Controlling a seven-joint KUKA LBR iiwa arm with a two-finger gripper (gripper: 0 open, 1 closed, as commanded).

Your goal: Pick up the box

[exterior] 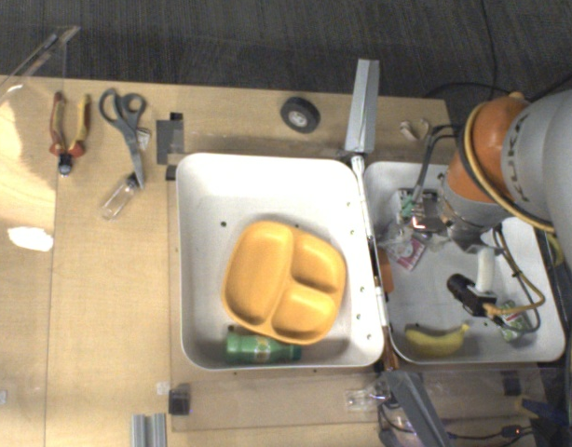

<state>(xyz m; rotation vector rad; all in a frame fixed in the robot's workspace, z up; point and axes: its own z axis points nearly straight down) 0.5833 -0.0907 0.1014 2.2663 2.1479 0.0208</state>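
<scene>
arm: grey arm [542, 152] comes in from the right, orange band [482, 152] over the far part of the right bin [537, 347].
gripper: gripper [421, 222] sits low over the far-left part of the right bin, close to its left wall.
gripper state: we can't tell whether it's released or clenched; the wrist blocks our view.
box: we read the small pink-and-white item [407, 252] as the box. It lies on the right bin floor near the left wall, just on the near side of the gripper. It's too small and cluttered for us to tell contact; we don't see it lifted.
banana: banana [437, 339] lies along the near wall of the right bin, well apart from the box.
left bin: left bin [197, 250] holds a yellow divided tray [286, 280], tilted, taking up most of the floor.
green can: green can [260, 346] lies on its side at the near wall of the left bin, partly under the tray's near edge.
tabletop: wooden tabletop [81, 324] carries both bins side by side.
tools: we see scissors [128, 124] and red-handled pliers [67, 128] at far left.
other: tape roll [300, 114] lies beyond the left bin, with a grey metal bar [363, 105] just to its right.
</scene>
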